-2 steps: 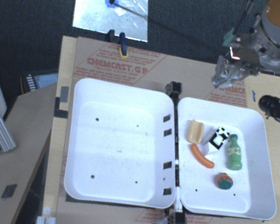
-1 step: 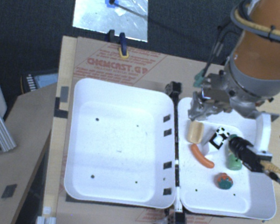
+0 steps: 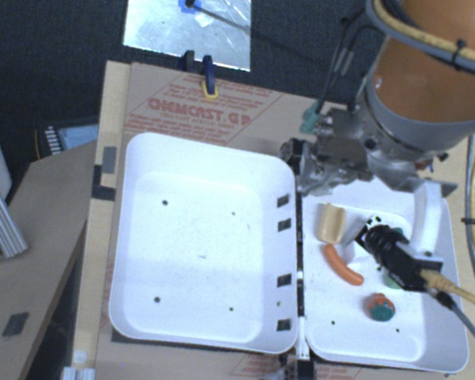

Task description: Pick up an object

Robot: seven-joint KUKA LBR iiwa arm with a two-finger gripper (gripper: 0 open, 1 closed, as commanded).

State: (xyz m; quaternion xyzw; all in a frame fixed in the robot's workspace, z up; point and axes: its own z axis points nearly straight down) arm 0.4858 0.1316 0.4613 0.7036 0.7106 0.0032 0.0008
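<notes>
dark carpet surrounds a bench topped with a cardboard sheet (image 3: 232,109), and on it two shallow white bins sit side by side, the left bin (image 3: 215,159) and the right bin (image 3: 408,347) touching along a shared edge. all the candidates for picking lie in the right bin: a tan block (image 3: 332,223) near its upper left, an orange sausage-shaped piece (image 3: 343,264) just below it, and a small green and orange ball (image 3: 382,308) lower and to the right, apart from the other two. the gripper (image 3: 317,181) hangs over the upper left corner of the right bin, close to the tan block, and whether it is released or clenched cannot be told from this angle; nothing can be seen held in it. the tan block looks like the nearest target. a clean pick would probably mean centring over the block before coming down, keeping off the bin wall and the divide between the bins, and closing across its narrower sides so it does not tip onto the orange piece beside it. the ball may roll if nudged, so it seems the harder choice. red print on the cardboard reads "chemcast gp". a blue and yellow clamp (image 3: 208,78) grips the cardboard's far edge, and a shiny foil sheet (image 3: 192,10) lies on the carpet beyond.
</notes>
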